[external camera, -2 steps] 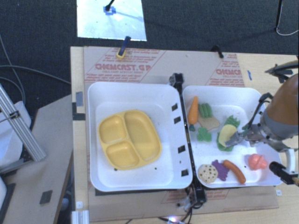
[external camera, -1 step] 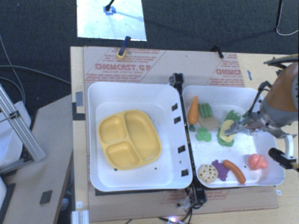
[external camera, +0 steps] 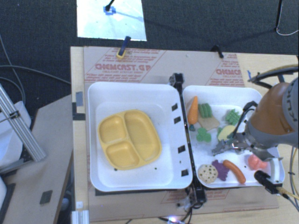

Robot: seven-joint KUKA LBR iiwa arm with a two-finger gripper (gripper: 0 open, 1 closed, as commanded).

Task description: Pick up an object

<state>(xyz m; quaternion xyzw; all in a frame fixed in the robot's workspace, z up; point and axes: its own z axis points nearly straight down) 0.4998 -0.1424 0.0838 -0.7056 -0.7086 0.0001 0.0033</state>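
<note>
While the left bin [external camera: 135, 91] holds nothing but a yellow three-compartment tray [external camera: 128, 139], lying flat and well apart from the action, the work sits in the right bin [external camera: 219, 91], where the toy food is scattered. Along that bin's left side an orange carrot [external camera: 193, 110] lies near the divider, with a dark green leafy piece [external camera: 204, 110] just beside it, a tan piece [external camera: 210, 123] below that, and a small green broccoli piece [external camera: 203, 134] under it. Toward the front edge sit a speckled cookie [external camera: 207, 173], a purple grape bunch [external camera: 220, 169] touching it, and an orange-red sausage [external camera: 234, 171] slanting just to their right. Further right, a light green leafy piece [external camera: 232, 116] and a yellow piece [external camera: 226, 132] lie beside the gripper [external camera: 223, 146], whose metal fingers look spread and low over bare bin floor, with nothing between them. A pink piece [external camera: 256, 162] lies under the arm's wrist.

My reading is that this is the approach step, with no grasp made. The yellow piece looks the nearest candidate; the next move calls for centring the fingers around one item, then closing and lifting.
</note>
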